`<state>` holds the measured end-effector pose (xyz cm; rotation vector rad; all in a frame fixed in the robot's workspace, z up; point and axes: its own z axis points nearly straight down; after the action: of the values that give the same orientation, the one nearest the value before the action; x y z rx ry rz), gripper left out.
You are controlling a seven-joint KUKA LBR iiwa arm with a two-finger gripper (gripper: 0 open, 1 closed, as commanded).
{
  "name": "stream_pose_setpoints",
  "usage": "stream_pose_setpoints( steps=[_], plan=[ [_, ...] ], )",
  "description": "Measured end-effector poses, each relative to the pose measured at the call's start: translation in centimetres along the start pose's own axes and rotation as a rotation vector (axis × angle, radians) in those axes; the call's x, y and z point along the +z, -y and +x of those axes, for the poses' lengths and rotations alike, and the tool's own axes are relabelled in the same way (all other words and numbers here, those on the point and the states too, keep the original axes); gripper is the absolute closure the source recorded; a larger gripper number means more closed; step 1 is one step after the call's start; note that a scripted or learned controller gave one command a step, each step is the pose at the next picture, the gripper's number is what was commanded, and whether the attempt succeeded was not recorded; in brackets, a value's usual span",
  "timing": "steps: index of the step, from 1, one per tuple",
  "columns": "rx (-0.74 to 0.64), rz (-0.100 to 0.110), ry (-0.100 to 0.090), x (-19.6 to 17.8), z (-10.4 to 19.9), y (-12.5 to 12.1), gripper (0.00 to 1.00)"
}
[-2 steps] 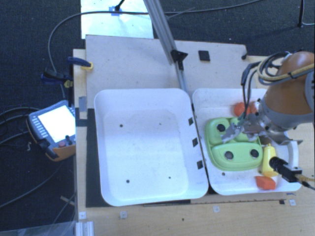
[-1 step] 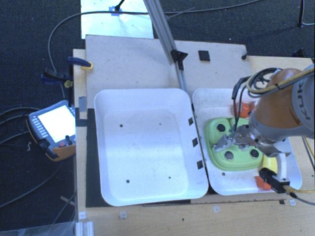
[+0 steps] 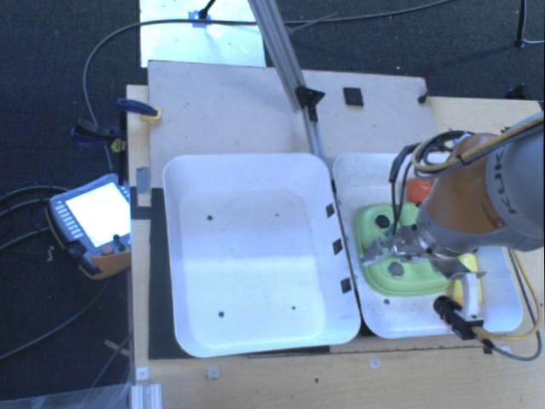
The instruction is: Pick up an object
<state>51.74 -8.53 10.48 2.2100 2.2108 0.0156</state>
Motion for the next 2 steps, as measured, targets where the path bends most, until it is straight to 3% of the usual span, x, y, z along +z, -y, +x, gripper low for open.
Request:
stream_pose_setpoints(
  steps=[1,2],
  plan=[
    [0.002,-0.007,0.002,0.9,-0.3,-0.8,0.0],
    [-0.002,-0.024,0.003,-0.8,-0.2,-1.4,1.0]
  ],
)
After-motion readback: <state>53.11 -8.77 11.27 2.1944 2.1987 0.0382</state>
